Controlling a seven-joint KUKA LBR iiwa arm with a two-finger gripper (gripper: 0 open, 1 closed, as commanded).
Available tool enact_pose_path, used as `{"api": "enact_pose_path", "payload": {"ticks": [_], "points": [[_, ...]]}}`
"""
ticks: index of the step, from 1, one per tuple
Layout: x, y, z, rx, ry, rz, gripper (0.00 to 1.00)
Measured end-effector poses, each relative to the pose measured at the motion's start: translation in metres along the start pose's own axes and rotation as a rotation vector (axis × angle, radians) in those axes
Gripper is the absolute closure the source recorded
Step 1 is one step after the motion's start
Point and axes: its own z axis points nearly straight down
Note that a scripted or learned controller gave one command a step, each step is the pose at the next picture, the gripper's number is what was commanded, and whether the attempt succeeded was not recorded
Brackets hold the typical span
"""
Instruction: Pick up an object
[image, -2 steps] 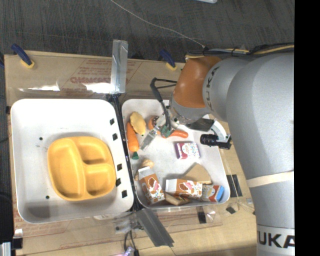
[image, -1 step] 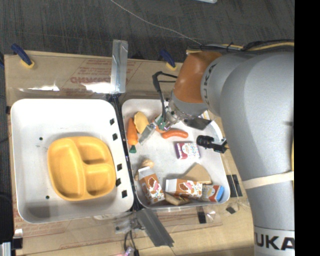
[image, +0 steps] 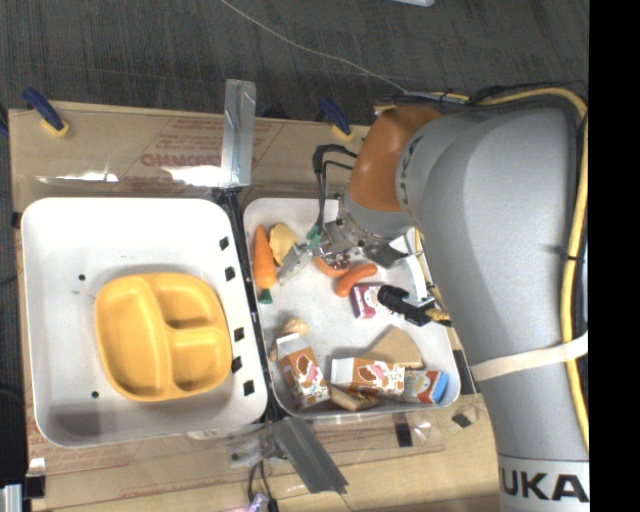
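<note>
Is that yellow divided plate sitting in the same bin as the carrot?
No, the yellow divided plate lies in the left bin, while the carrot lies in the right bin.

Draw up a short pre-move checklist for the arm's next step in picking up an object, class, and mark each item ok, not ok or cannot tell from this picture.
1. Hand positioned over the right bin, where the objects lie: ok.
2. A target close under the hand, such as the sausage or the carrot: ok.
3. Hand open wide enough to grasp: cannot tell, the wrist hides it.
4. Target free of neighbours: not ok, items crowd together near the hand.
5. Yellow divided plate in the left bin out of the arm's way: ok.
</note>
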Motion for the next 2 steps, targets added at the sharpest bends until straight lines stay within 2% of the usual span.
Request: {"api": "enact_pose_path", "payload": {"ticks": [1,2], "points": [[0.004,0.003,-0.011,-0.006,0.004,-0.008,1.0],[0.032,0.037,-0.103,-0.016,0.01,0.185,1.0]]}}
